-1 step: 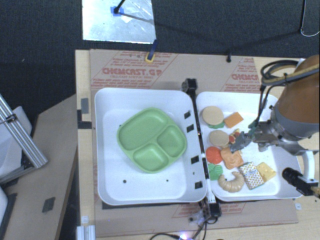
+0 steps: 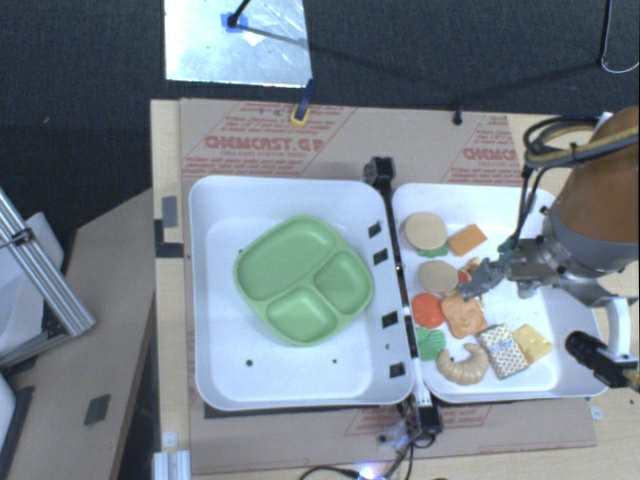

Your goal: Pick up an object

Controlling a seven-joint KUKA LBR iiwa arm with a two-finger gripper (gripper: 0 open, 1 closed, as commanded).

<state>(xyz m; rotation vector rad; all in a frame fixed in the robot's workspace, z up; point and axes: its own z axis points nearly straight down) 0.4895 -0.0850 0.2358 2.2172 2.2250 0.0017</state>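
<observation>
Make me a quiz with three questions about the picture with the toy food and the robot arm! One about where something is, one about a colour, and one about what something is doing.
1. Where is the divided plate?
A. left bin
B. right bin
C. on the cardboard

2. What colour is that plate?
A. red
B. green
C. blue

3. What is the gripper doing?
A. resting in the left bin
B. raised high above the bench, away from both bins
C. reaching in among the toy food

Answers:
1 A, it lies in the left bin.
2 B, it is pale green all over.
3 C, it sits low in the right bin, by the orange piece and red disc.
</observation>
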